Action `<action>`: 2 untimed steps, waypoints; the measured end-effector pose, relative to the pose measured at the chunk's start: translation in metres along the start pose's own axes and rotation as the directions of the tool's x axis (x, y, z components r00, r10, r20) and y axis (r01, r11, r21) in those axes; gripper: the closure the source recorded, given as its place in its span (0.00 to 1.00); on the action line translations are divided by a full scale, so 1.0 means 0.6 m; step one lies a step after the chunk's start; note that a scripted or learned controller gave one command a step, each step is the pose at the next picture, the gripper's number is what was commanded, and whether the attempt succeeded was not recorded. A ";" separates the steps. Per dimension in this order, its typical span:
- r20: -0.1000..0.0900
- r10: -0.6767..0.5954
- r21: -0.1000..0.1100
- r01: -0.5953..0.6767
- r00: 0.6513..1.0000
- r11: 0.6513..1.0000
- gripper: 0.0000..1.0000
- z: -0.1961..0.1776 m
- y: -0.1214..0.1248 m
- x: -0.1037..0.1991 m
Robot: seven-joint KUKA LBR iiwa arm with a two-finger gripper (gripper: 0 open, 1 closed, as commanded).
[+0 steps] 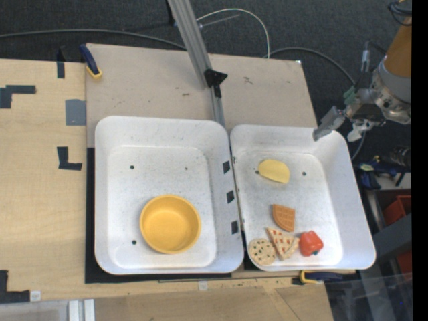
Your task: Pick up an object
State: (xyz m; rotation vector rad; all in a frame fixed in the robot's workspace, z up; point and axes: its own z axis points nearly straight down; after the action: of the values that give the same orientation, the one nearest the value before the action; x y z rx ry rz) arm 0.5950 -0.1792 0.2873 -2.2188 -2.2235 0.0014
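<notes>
White plastic bins sit side by side on the surface (154, 79). The left bin (114, 139) carries a yellow bowl (170, 223). The right bin (334, 199) carries a pale yellow piece (273, 171), an orange waffle piece (283, 217), a pizza slice (283, 243), a cookie (261, 251) and a red piece (310, 243). Near the right bin's far right corner hangs the gripper (340, 124), nothing between its fingers, which look spread apart. The four small pieces crowd together at the near edge, so a descent there may clip a neighbour or close on nothing; the pale yellow piece, lying well apart, looks the safer target.
</notes>
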 end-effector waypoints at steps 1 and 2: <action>0.000 0.000 0.000 0.000 1.000 1.000 0.00 0.000 0.000 0.000; -0.001 0.000 0.005 0.000 1.000 1.000 0.00 0.079 0.006 0.013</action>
State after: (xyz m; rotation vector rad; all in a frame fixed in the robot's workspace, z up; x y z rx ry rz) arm 0.5984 -0.1713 0.2396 -2.2160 -2.2205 0.0059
